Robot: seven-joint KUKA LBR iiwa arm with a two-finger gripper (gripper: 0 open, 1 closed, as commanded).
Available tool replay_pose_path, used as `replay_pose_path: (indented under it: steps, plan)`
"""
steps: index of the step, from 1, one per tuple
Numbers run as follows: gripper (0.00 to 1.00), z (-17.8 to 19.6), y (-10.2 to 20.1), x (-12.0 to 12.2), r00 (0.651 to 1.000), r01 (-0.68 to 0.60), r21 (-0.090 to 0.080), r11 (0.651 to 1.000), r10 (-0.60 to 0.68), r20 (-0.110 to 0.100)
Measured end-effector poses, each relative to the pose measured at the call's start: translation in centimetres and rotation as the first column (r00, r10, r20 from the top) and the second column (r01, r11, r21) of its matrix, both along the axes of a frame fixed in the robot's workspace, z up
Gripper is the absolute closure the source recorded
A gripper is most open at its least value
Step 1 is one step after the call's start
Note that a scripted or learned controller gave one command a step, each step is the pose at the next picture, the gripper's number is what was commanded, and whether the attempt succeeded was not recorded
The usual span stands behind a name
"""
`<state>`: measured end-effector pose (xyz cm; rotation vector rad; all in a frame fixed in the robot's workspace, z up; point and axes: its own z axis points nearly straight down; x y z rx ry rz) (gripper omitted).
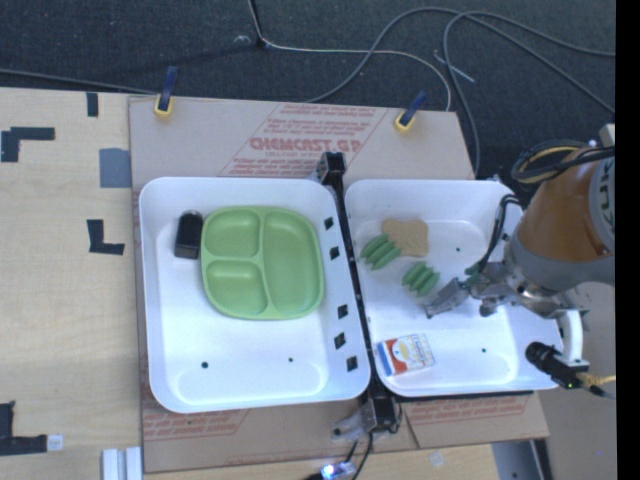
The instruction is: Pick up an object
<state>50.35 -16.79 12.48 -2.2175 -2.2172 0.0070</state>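
I see the gripper (pixel 443 299) low inside the right bin (pixel 455 373), just right of a green ridged piece (pixel 420 278), but I cannot tell how its jaws stand. Left of that piece lie a second green piece (pixel 379 250) and a tan slice (pixel 406 235); a small printed packet (pixel 405 353) sits below.

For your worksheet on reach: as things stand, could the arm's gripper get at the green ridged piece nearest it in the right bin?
Probably yes: the gripper hangs just beside the green ridged piece, with nothing between them.
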Motion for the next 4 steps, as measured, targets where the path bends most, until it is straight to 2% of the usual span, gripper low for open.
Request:
replay_pose_path:
  steps: [1, 2, 3, 4]
  plan:
    - [1.00, 1.3, 0.1, 0.1, 1.000, -0.002, 0.000, 1.000, 0.002, 0.003]
    - [1.00, 7.5, -0.4, 0.3, 1.000, -0.001, -0.003, 1.000, 0.001, 0.012]
    - [1.00, 8.7, -0.4, 0.4, 1.000, -0.001, -0.001, 1.000, 0.001, 0.008]
    - [1.00, 8.1, 4.3, 0.6, 1.000, -0.005, 0.000, 1.000, 0.005, 0.006]
